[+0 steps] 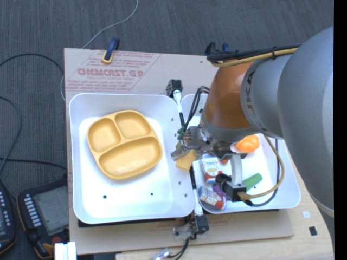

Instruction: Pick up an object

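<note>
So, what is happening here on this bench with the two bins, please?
A grey robot arm with an orange band reaches in from the right, low over the right white bin. That bin holds an orange rounded object, a green block and a white printed packet. The arm hides its own working end, so a grasp cannot be confirmed. The left white bin holds a yellow divided plastic plate, untouched.

a yellow divided plate (pixel 125 144) is sitting in a white bin (pixel 92 199) — orange (pixel 248 143) and green (pixel 252 180) pieces showing at three o'clock.
</note>
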`<state>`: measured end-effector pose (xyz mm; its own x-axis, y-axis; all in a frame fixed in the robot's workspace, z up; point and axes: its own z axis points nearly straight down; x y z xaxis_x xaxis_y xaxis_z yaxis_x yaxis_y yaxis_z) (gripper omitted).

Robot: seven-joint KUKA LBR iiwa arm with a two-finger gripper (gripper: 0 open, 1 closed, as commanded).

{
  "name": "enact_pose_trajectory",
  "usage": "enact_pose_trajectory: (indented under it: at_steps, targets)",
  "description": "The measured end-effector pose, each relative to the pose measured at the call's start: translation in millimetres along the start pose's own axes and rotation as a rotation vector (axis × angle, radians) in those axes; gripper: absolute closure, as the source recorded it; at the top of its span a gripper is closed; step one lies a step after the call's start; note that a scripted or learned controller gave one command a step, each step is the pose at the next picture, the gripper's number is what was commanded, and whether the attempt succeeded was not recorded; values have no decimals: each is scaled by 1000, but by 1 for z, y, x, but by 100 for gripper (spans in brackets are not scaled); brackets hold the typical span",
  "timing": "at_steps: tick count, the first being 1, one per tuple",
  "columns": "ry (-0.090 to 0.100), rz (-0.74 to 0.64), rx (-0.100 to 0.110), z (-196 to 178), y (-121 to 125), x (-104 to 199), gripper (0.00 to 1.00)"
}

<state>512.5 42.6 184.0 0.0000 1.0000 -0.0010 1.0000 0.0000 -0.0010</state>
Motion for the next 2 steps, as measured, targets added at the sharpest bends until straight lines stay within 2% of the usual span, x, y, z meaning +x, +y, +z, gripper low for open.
enact_pose_trajectory:
  at_steps: [2]
  targets:
    - [-1,-1,0,-19,1,0,100]
